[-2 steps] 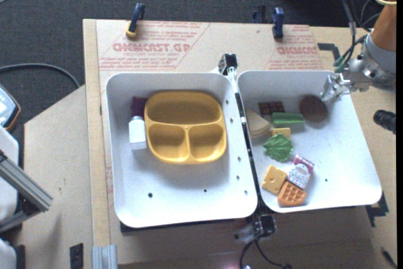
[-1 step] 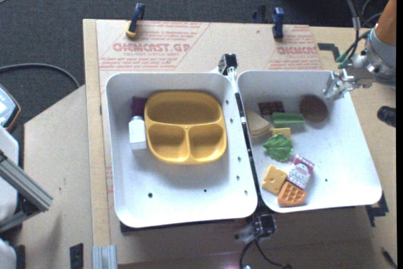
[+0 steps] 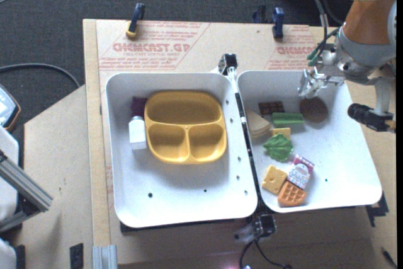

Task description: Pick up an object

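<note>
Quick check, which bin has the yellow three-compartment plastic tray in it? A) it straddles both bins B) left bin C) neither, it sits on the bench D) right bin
B: the yellow three-compartment plastic tray lies flat inside the left white bin, next to a small white bottle, while the right white bin holds the toy food pieces.

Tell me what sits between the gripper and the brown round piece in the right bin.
Nothing visible does. The gripper hangs at the far side of the right bin, with the brown round piece just below it in the view; the green block lies to the side.
</note>
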### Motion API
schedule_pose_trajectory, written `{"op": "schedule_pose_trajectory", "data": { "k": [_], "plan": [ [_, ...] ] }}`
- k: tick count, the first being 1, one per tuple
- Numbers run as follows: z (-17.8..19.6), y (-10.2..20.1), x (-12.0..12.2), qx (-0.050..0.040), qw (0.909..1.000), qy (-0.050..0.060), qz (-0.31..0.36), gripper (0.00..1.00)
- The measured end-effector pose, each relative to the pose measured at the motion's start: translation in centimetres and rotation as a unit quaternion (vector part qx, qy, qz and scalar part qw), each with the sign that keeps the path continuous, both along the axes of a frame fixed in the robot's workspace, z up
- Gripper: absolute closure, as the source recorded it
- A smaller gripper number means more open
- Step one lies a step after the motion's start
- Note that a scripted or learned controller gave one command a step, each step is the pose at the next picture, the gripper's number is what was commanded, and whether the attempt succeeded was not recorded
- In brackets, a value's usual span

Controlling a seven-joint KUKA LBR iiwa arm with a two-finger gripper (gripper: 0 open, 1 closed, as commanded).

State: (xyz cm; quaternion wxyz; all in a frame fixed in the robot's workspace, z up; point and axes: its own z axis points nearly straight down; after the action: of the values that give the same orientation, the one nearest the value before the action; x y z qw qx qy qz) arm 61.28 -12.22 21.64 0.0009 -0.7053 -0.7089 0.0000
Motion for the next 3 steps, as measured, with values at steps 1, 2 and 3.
{"op": "schedule_pose_trajectory", "data": {
  "k": [1,2,3],
  "plan": [
    [-0.7,5.3,0.5,0.0005,1.0000,0.001,0.000,1.00],
    [-1.1,10.0,1.9,-0.0003,1.0000,-0.002,0.000,1.00],
    [0.7,15.9,2.8,0.0004,1.0000,-0.003,0.001,1.00]
  ]
}}
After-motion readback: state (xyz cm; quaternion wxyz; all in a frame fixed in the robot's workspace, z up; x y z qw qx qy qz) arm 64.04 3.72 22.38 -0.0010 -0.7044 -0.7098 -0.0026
